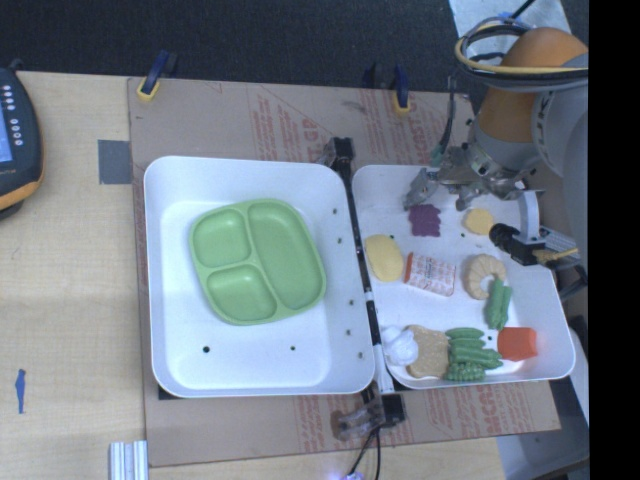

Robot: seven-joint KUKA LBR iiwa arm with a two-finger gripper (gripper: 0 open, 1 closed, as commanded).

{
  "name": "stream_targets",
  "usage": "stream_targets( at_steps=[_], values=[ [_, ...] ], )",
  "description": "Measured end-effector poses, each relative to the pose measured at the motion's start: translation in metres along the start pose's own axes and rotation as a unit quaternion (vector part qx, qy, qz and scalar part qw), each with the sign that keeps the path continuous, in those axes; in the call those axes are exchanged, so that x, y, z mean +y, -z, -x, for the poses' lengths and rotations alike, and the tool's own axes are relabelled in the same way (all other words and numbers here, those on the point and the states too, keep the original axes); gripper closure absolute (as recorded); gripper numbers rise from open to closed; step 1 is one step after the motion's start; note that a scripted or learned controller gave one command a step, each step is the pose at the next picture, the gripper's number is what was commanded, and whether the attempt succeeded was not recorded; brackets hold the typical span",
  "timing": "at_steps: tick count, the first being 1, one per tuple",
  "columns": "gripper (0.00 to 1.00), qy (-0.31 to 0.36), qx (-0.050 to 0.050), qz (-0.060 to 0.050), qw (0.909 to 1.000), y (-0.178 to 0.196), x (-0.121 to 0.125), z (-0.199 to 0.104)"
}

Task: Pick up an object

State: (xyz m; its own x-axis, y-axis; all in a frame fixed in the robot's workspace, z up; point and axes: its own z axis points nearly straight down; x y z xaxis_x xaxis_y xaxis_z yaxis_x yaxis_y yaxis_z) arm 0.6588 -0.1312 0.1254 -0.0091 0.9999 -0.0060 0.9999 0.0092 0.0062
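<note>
Cardboard (pixel 250 118) (clamped to wooden bench (pixel 70 298)) underlies both bins; gripper (pixel 447 183) spread, holding nothing.

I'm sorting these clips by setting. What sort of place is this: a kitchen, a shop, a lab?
Probably a robotics lab bench, not a kitchen: two white bins sit on clamped cardboard, toy foods such as a pea pod fill one, and a control pendant lies at the edge.

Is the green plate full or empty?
Empty. The green plate lies flat in the left bin, its three compartments bare.
</note>
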Motion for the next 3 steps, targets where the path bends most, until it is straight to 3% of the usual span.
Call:
stream_targets(
  at_steps=[1, 2, 3],
  values=[
    [0.0, -0.001, 0.003, -0.006, 1.0, -0.035, -0.003, -0.022],
    [0.0, -0.004, 0.002, -0.003, 1.0, -0.033, -0.003, 0.016],
    [1.0, -0.002, 0.002, -0.004, 1.0, -0.022, -0.002, 0.016]
  ],
)
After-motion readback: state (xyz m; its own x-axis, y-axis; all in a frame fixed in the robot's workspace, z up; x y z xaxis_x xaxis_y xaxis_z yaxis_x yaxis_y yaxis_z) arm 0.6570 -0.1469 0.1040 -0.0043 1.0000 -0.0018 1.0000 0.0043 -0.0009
